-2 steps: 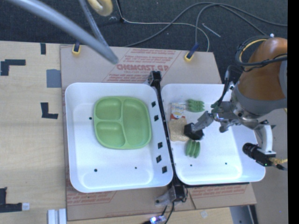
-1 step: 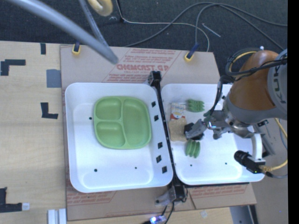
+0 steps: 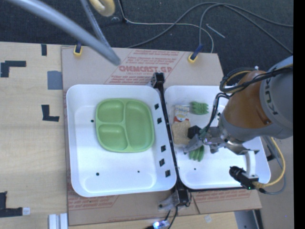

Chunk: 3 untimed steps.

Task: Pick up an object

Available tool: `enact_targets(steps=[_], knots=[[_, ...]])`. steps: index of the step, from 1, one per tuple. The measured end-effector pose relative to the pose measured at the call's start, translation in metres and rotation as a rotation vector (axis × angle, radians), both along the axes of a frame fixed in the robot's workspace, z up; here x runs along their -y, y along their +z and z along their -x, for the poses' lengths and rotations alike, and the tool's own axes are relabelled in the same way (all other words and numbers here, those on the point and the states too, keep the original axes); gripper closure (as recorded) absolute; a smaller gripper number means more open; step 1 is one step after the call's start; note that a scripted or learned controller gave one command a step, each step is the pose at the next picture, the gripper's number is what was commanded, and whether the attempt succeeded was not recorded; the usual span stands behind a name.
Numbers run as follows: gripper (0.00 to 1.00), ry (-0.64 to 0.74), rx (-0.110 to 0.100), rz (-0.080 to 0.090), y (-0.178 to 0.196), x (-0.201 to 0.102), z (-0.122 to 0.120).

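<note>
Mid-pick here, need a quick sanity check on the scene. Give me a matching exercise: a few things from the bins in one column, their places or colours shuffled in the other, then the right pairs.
Things:
1. divided plate
2. gripper
3. small green toy
4. black clips

Places or colours:
A. far part of the right bin, beside a pale packet
B. along the divider between the two bins
C. light green, lying in the left bin
D. low over the middle of the right bin, at another green item

Pairs: 1-C, 2-D, 3-A, 4-B

Claw [image 3: 195,140] low in right bin [image 3: 224,178], maybe touching green object [image 3: 197,152].
</note>
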State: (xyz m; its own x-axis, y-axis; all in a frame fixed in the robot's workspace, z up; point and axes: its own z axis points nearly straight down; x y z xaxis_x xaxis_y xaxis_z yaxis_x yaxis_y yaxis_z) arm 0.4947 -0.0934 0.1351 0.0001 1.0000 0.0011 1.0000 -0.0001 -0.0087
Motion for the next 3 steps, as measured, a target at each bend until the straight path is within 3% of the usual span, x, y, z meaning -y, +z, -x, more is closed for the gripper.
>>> enact_targets(steps=[1,2,3], knots=[[0.0,0.001,0.007,0.002,-0.053,0.0,0.0],[1.0,0.001,0.009,0.002,-0.039,0.0,0.0],[1.0,0.001,0.012,0.002,0.022,0.004,0.002]])
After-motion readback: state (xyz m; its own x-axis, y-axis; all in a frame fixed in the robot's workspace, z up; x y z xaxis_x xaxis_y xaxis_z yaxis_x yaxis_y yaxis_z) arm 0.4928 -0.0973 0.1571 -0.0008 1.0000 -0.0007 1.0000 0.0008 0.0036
